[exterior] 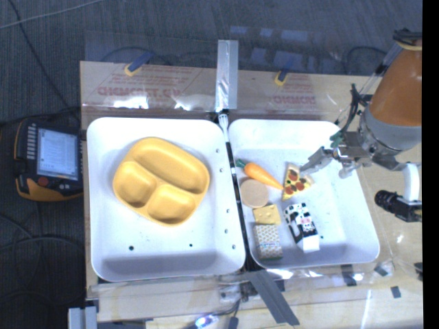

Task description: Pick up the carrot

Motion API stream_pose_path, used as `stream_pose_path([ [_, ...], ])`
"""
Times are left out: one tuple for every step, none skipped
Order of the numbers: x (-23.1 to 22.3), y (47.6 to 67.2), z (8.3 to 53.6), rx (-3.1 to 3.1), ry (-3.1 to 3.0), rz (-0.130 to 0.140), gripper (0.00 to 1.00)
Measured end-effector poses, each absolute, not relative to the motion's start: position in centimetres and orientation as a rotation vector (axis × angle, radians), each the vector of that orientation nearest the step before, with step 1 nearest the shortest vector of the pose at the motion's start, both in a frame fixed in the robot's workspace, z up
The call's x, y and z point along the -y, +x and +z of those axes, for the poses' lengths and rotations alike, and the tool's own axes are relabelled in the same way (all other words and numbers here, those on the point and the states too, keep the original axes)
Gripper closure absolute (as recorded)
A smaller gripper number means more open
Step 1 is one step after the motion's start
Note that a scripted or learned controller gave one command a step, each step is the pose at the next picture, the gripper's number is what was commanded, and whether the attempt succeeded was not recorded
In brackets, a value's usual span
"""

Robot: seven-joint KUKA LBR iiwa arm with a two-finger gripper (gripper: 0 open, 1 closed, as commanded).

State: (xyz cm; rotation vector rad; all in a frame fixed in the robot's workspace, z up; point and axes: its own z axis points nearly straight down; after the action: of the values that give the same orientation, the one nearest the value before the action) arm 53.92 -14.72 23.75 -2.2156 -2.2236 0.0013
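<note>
Arm [401, 94] reaches in over the counter's right edge, wrist tilted toward the right bin [357, 242] | gripper [317, 162] above the bin's back right, we cannot tell its state | carrot [260, 173] lies flat near the bin's back-left corner; we judge it light, rigid, slick; grasp mid-body.

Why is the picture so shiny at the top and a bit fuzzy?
In the camera view, light glares off the clear plastic sheet behind the two white bins; the whole view is soft, so the small orange carrot and the tool lack sharp edges; shadows are faint.
</note>
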Motion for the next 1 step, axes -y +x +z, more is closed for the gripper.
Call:
stream_pose_path([
  [11.53,56.59,11.63,2.106,-2.327,0.005,0.0],
])
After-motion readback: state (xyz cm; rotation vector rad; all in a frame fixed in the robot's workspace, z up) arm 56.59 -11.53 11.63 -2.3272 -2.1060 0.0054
